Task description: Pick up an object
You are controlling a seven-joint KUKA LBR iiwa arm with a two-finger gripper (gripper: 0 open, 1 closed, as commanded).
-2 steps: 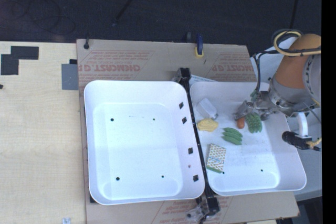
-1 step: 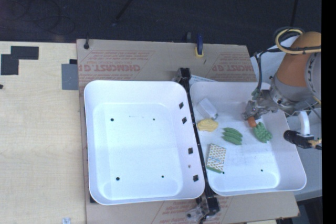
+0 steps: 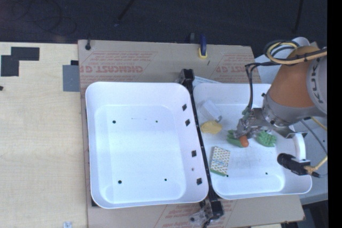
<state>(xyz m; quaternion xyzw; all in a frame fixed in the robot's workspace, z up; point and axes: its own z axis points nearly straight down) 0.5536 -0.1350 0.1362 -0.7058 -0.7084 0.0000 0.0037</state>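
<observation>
A yellow lump (image 3: pixel 211 127) lay at the gripper (image 3: pixel 246 132)'s nine o'clock, a patterned pad (image 3: pixel 219 160) at seven. The gripper hung over a green toy (image 3: pixel 234 138); its grasp could not be determined.

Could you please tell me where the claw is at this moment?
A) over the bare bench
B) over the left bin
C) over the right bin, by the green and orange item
C: the claw sits over the right bin, next to the green and orange item near its middle.
</observation>
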